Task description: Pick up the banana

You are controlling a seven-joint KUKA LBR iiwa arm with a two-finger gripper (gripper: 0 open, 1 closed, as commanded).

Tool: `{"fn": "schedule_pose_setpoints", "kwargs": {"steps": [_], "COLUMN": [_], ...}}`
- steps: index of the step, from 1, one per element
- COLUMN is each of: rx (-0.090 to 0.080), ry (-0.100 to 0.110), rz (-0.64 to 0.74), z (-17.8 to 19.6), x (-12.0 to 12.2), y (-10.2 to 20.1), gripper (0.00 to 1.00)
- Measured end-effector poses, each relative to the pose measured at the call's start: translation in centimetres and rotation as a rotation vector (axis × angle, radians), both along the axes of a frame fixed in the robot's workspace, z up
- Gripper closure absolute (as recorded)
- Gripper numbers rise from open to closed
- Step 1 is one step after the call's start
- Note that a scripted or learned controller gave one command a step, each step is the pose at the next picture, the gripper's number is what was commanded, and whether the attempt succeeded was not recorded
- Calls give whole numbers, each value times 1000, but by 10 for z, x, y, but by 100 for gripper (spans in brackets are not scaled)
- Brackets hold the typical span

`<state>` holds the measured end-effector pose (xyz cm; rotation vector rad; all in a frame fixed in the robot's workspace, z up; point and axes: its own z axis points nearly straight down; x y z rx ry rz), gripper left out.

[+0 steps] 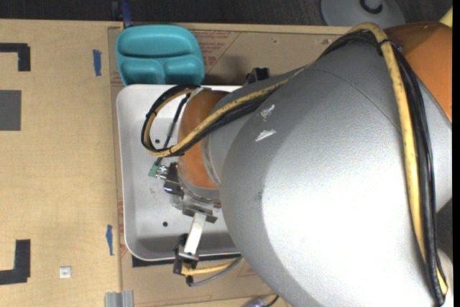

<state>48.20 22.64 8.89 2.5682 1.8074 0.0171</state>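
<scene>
My grey arm (323,176) reaches in from the right and covers most of the view. Its orange band (194,136) sits over the left white bin (136,154). Below the band, the metal gripper (169,180) points down toward the bin's floor near the middle. The arm and wrist hide whatever lies under them in the bin.
A teal moulded plastic piece (158,54) lies just beyond the bin's far rim. The brown bench top (57,154) stretches to the left, with blue tape marks (97,61) and black markers (18,57). A grey stand base (352,3) is on the floor at the top right.
</scene>
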Motion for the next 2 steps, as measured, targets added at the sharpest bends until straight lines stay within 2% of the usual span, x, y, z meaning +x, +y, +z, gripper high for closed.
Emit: {"fn": "schedule_pose_setpoints", "kwargs": {"steps": [2], "rx": [0], "ry": [2], "rz": [2], "z": [19], "x": [0], "y": [1], "gripper": [100]}}
